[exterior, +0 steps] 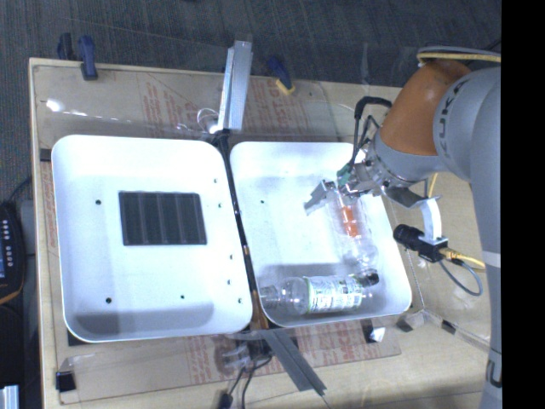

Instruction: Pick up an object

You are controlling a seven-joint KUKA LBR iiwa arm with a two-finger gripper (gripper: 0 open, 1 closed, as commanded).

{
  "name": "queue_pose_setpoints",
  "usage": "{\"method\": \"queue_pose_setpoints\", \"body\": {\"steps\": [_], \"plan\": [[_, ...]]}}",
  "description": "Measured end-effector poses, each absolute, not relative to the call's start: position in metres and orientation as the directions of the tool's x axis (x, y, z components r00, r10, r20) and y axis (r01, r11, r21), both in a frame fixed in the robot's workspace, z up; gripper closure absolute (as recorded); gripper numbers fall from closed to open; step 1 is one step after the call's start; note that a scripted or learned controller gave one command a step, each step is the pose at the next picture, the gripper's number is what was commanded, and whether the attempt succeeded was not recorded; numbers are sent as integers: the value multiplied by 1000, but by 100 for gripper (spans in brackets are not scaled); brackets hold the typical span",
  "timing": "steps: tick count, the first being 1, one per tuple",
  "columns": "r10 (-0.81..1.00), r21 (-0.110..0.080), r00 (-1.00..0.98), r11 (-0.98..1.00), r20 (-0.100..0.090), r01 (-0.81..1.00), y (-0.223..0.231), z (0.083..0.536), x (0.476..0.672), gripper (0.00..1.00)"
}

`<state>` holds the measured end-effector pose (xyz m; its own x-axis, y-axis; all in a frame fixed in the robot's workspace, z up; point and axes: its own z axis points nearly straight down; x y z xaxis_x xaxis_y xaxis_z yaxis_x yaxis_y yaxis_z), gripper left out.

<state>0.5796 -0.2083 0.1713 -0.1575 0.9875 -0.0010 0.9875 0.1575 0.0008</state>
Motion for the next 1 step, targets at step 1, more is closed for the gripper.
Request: {"method": "queue_pose_setpoints", "body": {"steps": [1], "plan": [[955,-1,-296,296,0,955,-182,241,628,0]]}}
